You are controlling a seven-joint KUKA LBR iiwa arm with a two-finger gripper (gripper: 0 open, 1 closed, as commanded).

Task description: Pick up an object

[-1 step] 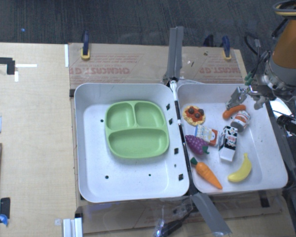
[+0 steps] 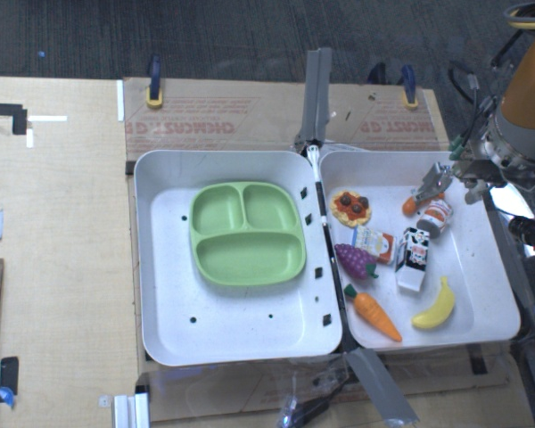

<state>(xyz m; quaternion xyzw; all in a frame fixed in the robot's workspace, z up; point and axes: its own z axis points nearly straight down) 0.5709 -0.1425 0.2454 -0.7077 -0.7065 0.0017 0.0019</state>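
A: Where's the gripper (image 2: 435, 183)?
B: Over the right bin (image 2: 481, 266), far corner, just above a small orange toy (image 2: 410, 206). Open or closed, I can't tell.
A: Anything lifted?
B: No, the toy lies in the bin.

Green plate (image 2: 247, 234) in left bin (image 2: 152, 266), toys beside hand (image 2: 431, 185)

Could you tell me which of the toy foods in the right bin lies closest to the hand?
The small orange piece at the bin's far side, just beside the hand. The can is next closest; the banana and carrot lie much farther off.
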